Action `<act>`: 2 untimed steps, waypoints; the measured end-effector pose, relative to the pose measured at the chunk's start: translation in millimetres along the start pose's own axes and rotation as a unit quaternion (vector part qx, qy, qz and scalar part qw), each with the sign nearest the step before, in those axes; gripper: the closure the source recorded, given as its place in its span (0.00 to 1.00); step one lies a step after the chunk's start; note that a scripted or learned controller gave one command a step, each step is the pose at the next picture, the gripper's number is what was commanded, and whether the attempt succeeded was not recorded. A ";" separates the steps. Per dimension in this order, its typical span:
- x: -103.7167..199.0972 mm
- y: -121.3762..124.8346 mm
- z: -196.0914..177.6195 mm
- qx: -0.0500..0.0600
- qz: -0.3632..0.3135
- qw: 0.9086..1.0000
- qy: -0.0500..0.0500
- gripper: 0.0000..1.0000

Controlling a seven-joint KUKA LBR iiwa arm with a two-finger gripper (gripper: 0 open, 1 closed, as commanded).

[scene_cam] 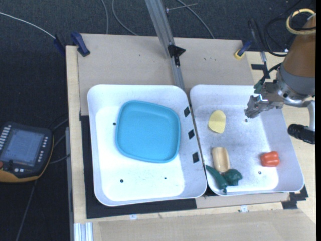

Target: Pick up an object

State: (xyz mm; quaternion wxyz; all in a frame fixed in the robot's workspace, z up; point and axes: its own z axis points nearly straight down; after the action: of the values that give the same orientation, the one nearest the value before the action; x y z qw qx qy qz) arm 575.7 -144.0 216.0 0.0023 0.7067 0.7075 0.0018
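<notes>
We see four candidate objects in the right bin (pixel 281 182), none of them lifted. A pale yellow piece (pixel 217 121) lies in the upper left part of that bin, nearest the claw. Below it, a tan, rounded block (pixel 220 158) rests near the bin's left wall, and just beneath that, touching or nearly touching it, sits a dark green toy (pixel 225 177) at the lower left corner. A small orange-red object (pixel 270 158) lies well apart from these, toward the bin's right side.

The claw (pixel 253 108) hangs over the upper right part of the same bin, to the right of the yellow piece and apart from it. We see nothing between its fingers, and we cannot tell whether they are spread or pressed together, as the tips are too small and dark against the bin. The grey arm (pixel 301 72) with its orange band reaches in from the right edge.

The left bin (pixel 100 134) holds a light blue square plate (pixel 148 131), lying flat near its middle. Both bins sit side by side on the pale wooden surface (pixel 125 59). A metal rail (pixel 160 21) runs down from the top toward the gap between the bins. A handheld control pendant (pixel 22 149) lies on the dark floor at the left, with cables looping above.
</notes>
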 end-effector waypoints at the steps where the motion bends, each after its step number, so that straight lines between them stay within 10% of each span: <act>1: -6.4 -2.2 -60.7 0.000 0.001 1.000 0.000 1.00; 2: 42.0 -3.6 -64.7 0.002 -0.001 1.000 0.001 1.00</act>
State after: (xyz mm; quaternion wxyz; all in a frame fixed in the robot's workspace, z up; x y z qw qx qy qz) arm 571.6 -101.9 280.6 0.0003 0.7056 0.7086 0.0008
